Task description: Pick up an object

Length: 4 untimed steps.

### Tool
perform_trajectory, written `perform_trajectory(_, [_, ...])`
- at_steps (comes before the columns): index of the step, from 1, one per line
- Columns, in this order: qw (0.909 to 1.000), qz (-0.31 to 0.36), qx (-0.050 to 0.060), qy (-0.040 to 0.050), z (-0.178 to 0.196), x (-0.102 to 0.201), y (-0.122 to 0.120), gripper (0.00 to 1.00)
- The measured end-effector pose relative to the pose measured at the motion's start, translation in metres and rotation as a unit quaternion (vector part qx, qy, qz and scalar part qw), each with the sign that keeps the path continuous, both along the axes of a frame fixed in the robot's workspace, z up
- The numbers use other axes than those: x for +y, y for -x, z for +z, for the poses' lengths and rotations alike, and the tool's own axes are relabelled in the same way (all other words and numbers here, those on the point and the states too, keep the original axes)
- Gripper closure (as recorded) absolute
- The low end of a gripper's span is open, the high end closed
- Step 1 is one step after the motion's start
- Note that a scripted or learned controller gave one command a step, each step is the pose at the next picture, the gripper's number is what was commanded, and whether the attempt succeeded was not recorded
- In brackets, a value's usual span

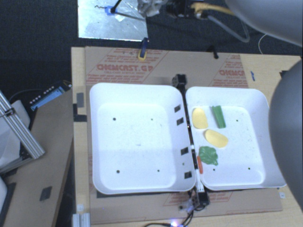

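Four small things lie in the right bin (246,98), all in its left half, near the divider between the two bins. A green stick (218,116) sits toward the bin's far edge, its long axis running nearly far-to-near, with the near end tipped slightly toward the bin's right side. Just to its left lies a pale yellow oval piece (200,118), long axis also far-to-near. Nearer the front, a second yellow piece (216,138) lies slantwise, its long axis running from far-left to near-right. Below that sits a crumpled green leafy piece (208,155), with a thin orange sliver (200,165) just beside it against the bin's left wall. The gripper (152,3) hangs beyond the counter's far edge, well apart from both bins; whether it is open or closed, I cannot tell. The left bin (102,98) adjoins the right.
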<state>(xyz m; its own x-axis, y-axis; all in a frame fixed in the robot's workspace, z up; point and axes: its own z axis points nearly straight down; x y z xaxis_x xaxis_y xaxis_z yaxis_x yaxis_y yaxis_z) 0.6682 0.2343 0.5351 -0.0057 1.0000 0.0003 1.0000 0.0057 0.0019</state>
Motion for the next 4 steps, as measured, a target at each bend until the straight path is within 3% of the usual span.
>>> perform_trajectory(4, [1.0, 0.0, 0.0, 0.0003, -0.0001, 0.0, 0.0, 1.0])
